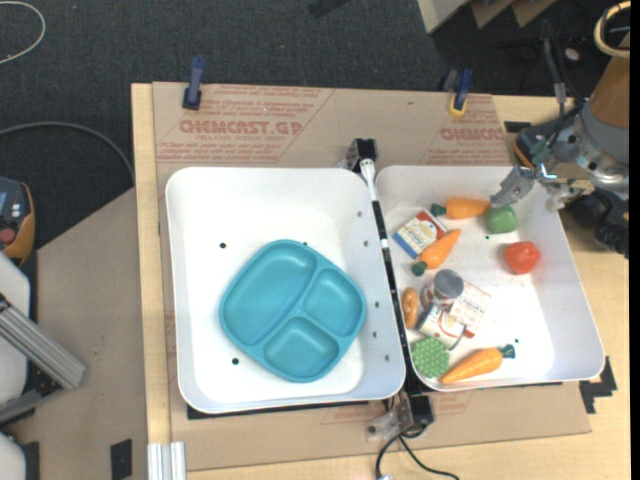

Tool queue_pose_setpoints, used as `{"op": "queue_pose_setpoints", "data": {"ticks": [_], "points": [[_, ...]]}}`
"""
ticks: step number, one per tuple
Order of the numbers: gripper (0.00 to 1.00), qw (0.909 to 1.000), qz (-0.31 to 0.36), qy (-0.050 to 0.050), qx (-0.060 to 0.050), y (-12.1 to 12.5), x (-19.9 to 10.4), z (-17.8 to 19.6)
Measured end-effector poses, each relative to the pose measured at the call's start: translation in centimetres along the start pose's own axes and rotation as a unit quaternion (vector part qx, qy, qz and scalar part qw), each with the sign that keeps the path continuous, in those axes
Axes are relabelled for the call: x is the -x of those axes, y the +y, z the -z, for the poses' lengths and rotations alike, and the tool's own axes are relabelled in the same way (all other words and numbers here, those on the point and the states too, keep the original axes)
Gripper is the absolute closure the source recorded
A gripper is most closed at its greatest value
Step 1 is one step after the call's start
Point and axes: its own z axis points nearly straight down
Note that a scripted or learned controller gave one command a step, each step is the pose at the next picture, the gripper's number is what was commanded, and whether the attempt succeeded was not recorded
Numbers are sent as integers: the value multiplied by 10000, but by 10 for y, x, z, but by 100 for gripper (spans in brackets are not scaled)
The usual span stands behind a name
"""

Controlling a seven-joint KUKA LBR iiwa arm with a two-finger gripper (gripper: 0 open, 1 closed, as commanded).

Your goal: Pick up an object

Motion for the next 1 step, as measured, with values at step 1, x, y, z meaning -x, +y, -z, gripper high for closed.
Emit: {"op": "queue_pose_setpoints", "data": {"ticks": [1], "points": [[0,10000,-5,-6,14,27,-14,-91]]}}
